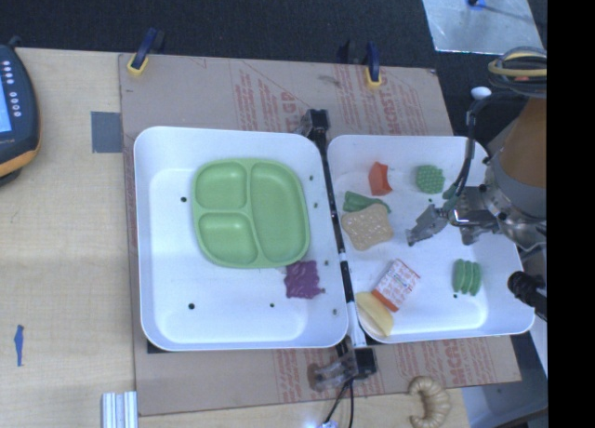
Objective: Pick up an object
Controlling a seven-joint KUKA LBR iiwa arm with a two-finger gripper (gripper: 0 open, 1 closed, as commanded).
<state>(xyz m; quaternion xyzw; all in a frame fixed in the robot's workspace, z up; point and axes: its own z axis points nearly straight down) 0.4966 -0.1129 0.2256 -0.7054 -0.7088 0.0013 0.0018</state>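
1. Nearest the camera, on the surface (65,259) at about 6 o'clock below the bins, lies a curled tan object (429,402), and a black cable clip (339,370) sits at the gap between the bins.
2. The right bin (502,319) holds, at its 7 o'clock corner, a yellow piece (375,314) touching a red-and-white packet (398,284) just above it.
3. At 4 o'clock in that bin lies a green pod-like toy (467,277), apart from the rest.
4. The left bin (158,231) carries a green divided plate (251,213) at its centre, with a purple object (302,279) just beside the plate's 5 o'clock corner.
5. Mid-bin on the right, a tan bread slice (366,227) touches a green leaf (364,202) at its 12 o'clock edge.
6. The pincer (428,227) hangs over the right bin's middle, reaching in from 3 o'clock, its dark fingers slightly apart with nothing between them; it is beside the bread slice but apart from it.
7. Farther back, a red piece (378,178) sits at 11 o'clock and a round green toy (429,178) at 12 o'clock.
8. Farthest, clamps (373,73) hold the cardboard sheet (270,91), and a handheld controller (14,105) rests at 9 o'clock.
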